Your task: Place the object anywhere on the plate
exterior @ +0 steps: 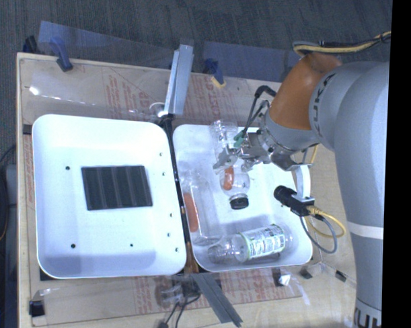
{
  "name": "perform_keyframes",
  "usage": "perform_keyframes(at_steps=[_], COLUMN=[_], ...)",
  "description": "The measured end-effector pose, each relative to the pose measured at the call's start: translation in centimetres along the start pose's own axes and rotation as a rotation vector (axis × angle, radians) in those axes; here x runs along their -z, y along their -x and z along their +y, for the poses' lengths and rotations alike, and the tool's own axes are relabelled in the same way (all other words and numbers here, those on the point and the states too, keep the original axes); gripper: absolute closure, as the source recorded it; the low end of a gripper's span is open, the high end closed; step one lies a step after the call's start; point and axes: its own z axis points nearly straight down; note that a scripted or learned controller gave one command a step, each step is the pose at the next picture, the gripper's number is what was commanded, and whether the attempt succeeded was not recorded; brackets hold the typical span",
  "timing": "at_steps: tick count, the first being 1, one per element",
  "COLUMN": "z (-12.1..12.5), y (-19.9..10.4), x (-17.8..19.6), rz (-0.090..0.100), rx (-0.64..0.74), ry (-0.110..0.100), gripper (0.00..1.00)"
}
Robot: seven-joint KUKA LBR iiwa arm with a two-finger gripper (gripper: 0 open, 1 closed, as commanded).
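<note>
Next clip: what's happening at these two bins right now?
The grey KUKA arm reaches in from the right, its two-finger gripper low over the right white bin. That bin holds a clear plastic water bottle lying on its side, a slim orange stick-like object and a small orange and clear item just under the gripper. The left white bin carries a dark ribbed rectangular plate, nothing on it yet.

Robot lab: bench [94,89], white bins [50,188]

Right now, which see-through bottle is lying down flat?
The big clear bottle with the white label, on its side along the right bin's front edge. The smaller one sits under the gripper.
</note>
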Motion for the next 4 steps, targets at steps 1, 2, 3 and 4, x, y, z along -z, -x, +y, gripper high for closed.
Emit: perform_keyframes(at_steps=[1,2,3,4], z=[2.9,0.7,6.9,6.9], y=[-8.8,-15.8,-21.2,-21.2], x=[1.6,1.5,1.7,2.5], rz=[0.000,-0.001,-0.002,-0.003], rx=[-0.113,-0.022,0.163,0.170], ry=[-0.002,-0.003,0.000,-0.004], gripper=[1.00,1.00,1.00,1.00])
